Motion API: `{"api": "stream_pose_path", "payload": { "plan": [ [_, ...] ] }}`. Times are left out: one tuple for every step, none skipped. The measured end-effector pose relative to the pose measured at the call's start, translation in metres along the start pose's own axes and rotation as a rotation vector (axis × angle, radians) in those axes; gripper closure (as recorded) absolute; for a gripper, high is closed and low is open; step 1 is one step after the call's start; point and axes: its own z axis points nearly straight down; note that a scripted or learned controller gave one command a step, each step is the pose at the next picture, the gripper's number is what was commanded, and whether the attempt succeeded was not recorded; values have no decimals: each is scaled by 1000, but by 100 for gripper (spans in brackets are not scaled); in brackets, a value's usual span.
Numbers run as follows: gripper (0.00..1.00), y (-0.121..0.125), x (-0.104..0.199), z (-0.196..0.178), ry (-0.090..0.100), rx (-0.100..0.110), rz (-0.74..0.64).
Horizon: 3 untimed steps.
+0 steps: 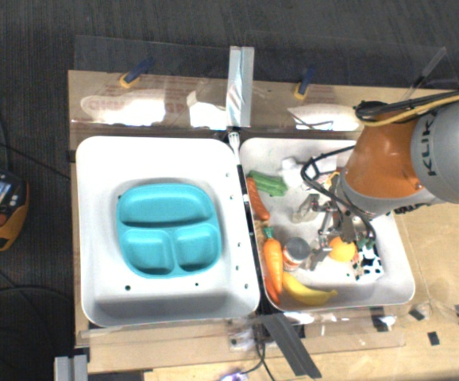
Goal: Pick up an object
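Your gripper (322, 227) hangs low inside the right bin (396, 292); whether it is released or clenched you cannot tell. An orange (341, 250) lies just right of it, with a banana (305, 291) and a carrot (272, 263) toward the bin's front left. In the left bin (94, 213) rests a teal tray (168, 228).

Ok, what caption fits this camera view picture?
Robot gripper reaching into a bin of toy food beside a blue tray.
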Motion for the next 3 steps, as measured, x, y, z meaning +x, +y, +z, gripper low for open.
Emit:
{"api": "stream_pose_path", "payload": {
  "plan": [
    [0,-35,-31,1,3,-3,-168],
    [0,20,-18,0,1,-2,-116],
    [0,23,19,-1,-3,6,-111]
  ]
}}
